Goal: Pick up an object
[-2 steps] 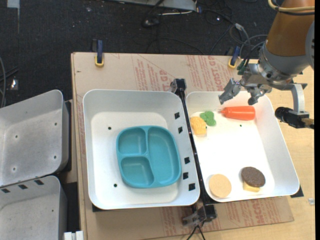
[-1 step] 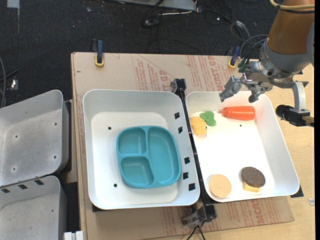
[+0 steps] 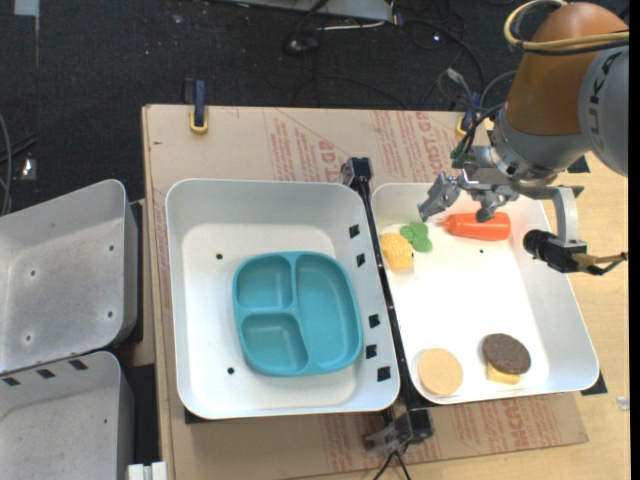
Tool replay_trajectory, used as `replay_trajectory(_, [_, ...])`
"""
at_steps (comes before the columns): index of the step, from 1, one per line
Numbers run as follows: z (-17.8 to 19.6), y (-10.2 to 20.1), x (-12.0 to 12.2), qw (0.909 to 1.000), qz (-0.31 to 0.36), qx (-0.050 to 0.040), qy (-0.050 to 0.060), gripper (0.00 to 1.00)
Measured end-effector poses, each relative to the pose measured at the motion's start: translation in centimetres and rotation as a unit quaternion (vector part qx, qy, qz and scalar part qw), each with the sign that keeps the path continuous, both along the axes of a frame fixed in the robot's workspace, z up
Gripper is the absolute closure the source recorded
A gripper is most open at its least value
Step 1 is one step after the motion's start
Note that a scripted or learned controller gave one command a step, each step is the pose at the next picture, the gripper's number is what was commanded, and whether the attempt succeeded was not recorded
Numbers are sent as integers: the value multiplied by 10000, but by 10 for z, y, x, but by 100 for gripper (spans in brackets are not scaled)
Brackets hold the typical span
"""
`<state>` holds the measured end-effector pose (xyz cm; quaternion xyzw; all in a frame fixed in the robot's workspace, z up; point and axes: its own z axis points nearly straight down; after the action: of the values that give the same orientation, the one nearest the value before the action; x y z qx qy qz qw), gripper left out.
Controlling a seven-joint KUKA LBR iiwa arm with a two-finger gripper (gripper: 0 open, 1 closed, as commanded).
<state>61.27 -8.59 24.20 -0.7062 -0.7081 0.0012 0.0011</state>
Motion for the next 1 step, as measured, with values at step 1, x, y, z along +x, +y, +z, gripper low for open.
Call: replay_trajectory(1, [-44, -2, 4, 10000, -17, -2, -2, 0])
